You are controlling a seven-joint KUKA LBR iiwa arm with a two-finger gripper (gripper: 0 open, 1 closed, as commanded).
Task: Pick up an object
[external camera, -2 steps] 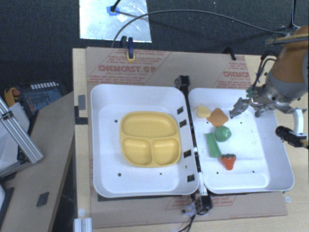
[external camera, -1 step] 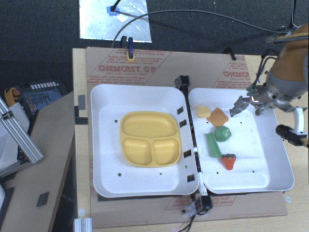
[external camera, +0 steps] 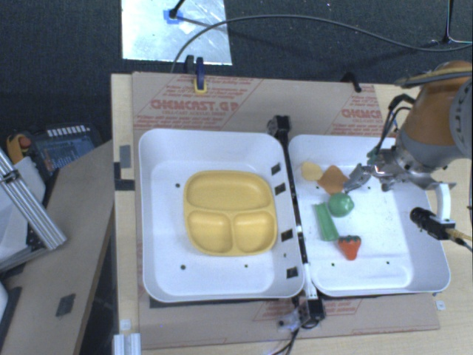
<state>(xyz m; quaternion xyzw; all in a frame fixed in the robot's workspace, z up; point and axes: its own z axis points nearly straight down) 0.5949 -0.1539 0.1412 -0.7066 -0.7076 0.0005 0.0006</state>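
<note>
Green ball [external camera: 341, 204] in right bin [external camera: 421, 265] | tool [external camera: 359, 177] just above-right of it | opening: cannot tell

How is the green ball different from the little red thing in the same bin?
The green ball is round, while the red thing is longer and tapers to a point. The green ball is one plain colour; the red thing has a green tip. The green ball sits right by the gripper; the red thing lies farther from it. Both rest in the right bin.
</note>
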